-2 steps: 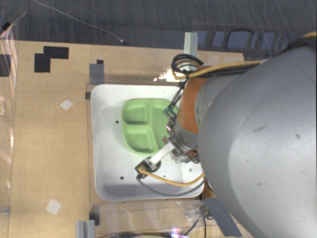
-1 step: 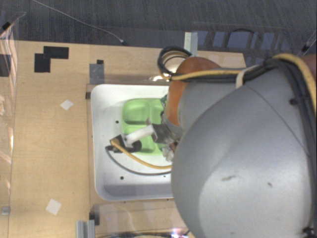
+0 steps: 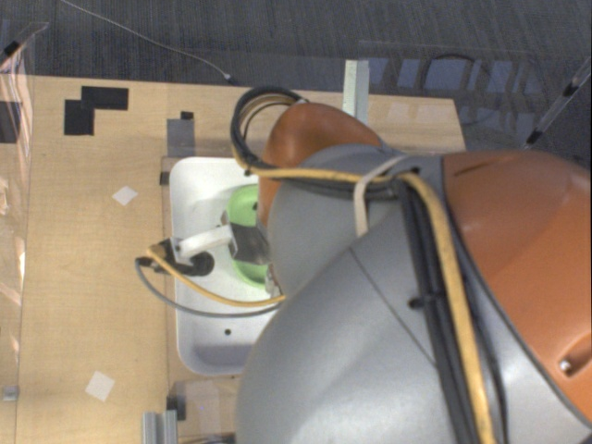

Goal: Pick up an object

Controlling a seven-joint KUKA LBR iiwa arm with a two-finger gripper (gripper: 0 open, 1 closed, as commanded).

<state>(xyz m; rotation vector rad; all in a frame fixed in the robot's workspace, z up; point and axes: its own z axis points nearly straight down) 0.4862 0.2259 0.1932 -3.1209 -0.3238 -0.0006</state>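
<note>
- The grey arm (image 3: 370, 276) fills the right and lower part of the camera view and covers most of the white bin (image 3: 199, 188).
- The bin's left wall and near corner are bare; the tan counter (image 3: 92, 276) beyond its left rim lies open.
- A green object (image 3: 244, 207) lies in the bin, just beside the arm's wrist and partly hidden by it; its long axis cannot be told.
- The claw (image 3: 252, 248) is above the green object; whether it is open or holds anything cannot be told.
</note>
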